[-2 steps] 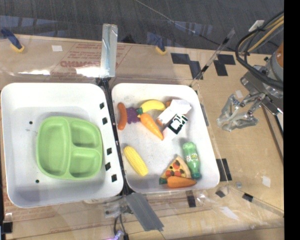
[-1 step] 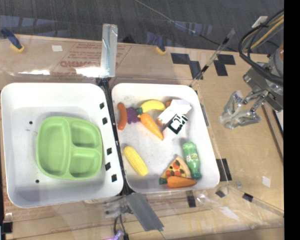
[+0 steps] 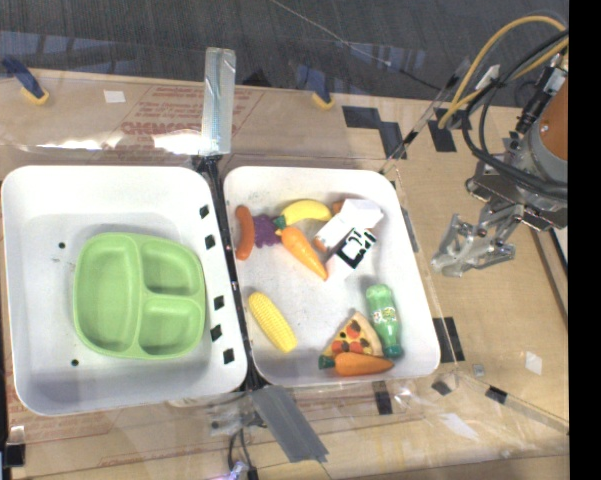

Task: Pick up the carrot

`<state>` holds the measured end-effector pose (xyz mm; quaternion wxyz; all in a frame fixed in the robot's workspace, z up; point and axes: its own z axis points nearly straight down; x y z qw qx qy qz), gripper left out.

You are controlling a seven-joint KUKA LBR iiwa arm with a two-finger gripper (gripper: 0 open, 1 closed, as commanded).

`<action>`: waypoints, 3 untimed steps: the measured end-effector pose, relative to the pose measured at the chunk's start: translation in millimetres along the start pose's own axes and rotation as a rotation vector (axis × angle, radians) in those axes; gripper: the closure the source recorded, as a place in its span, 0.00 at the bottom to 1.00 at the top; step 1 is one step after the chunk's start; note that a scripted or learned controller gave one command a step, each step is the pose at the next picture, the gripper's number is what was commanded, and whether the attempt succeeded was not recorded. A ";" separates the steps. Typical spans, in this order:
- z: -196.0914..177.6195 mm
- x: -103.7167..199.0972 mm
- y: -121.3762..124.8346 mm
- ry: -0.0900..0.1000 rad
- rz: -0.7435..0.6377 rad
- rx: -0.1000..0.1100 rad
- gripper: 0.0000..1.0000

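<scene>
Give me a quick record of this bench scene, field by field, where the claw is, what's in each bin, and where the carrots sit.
claw: outside the bins, over the bench right of the right bin
left white bin: holds a green divided plastic plate
right white bin: holds toy foods and a black-and-white carton
carrot, upper: orange, lying diagonally beside the yellow banana
carrot, lower: at the near edge, below the pizza slice
other items: yellow corn cob, green bottle
task state: no carrot grasped
</scene>
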<state>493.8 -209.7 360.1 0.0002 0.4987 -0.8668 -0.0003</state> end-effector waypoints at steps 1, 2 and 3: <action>17.8 8.3 14.0 0.000 -0.572 0.000 1.00; -6.8 -3.0 20.1 0.000 -0.978 0.003 1.00; 60.0 -5.4 22.3 -0.005 -1.386 -0.004 1.00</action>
